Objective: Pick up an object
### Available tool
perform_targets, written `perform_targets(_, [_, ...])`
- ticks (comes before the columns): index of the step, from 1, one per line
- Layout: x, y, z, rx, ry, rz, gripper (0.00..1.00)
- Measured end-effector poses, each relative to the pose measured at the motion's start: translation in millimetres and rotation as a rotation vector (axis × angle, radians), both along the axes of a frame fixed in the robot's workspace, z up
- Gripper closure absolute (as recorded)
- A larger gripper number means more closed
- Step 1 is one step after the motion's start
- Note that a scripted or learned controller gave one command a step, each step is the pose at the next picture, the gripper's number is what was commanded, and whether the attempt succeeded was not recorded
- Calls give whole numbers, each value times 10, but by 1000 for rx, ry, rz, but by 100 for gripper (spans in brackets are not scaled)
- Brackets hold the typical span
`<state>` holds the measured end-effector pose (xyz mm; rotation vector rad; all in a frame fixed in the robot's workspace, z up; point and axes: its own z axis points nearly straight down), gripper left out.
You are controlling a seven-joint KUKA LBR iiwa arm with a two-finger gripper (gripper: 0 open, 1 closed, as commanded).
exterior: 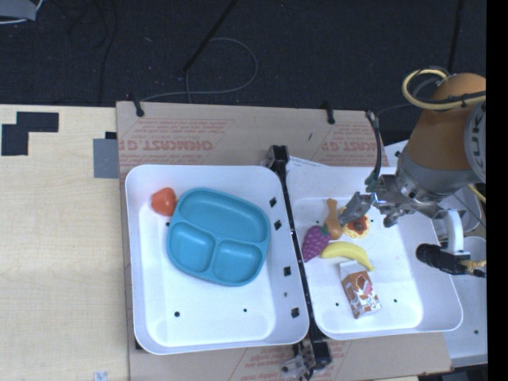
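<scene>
Gripper: the gripper [359, 209] is hovering in the right-centre of the frame, over the upper part of the right bin [432, 312]; its fingers are pointing toward the frame's left, and whether they are parted or closed I cannot tell; nothing is showing between them.
Nearest thing: a small red-and-yellow toy [356, 227] is lying just below the gripper's tip in the picture, near enough that the two are almost overlapping; I am judging this the likeliest thing to be picked.
Neighbours: a tan drumstick-shaped toy [332, 217] is lying just to the left of the tip, its long axis running top to bottom; purple grapes [315, 243] are sitting lower left of it; a banana [347, 251] is lying below, its long axis running left to right; a small printed packet [360, 290] is lying lower still, well apart from the tip.
Deciding relation: the pile is lying below and slightly left of the tip in the frame, so I am judging that the coming move is calling for a short descent rather than a long reach.
Left bin: the left bin [151, 308] is holding a blue divided plate [217, 235] and a red tomato [163, 202] at its upper left, both well apart from the gripper.
</scene>
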<state>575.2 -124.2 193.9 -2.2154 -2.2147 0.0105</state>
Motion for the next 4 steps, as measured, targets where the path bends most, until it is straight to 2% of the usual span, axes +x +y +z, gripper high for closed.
perform_targets(1, [25,-3,46,-2,-10,1,0])
perform_targets(2, [-47,-4,-405,0,-3,1,0])
perform_targets(3, [-63,-18,-1044,1,-1,0,0])
perform_targets(4, [-70,-20,-1067,0,-6,-4,0])
